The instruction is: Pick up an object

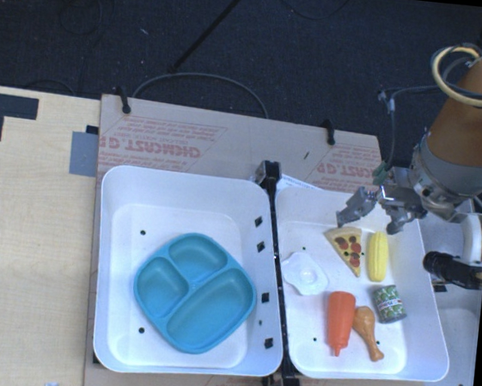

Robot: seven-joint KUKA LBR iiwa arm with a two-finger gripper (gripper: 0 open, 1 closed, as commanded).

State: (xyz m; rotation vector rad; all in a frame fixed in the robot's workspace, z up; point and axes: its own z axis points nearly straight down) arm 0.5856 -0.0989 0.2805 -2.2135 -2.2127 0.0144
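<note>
The right bin [429, 361] holds a pizza slice [346, 246], a yellow corn cob [377, 255], an orange carrot [339, 321], a brown drumstick [368, 331], a small green can [389, 304] and a white lid-like piece [303, 275]. My gripper [375, 211] hangs open above the bin's far edge, just beyond the pizza slice and the corn. Its two grey fingers are spread apart with nothing between them.
The left bin [129, 192] holds a blue divided plate [194, 291]. A black divider [268, 260] runs between the two bins. Cardboard [195, 144] lies under the bins, with pale wood bench [19, 240] to the left.
</note>
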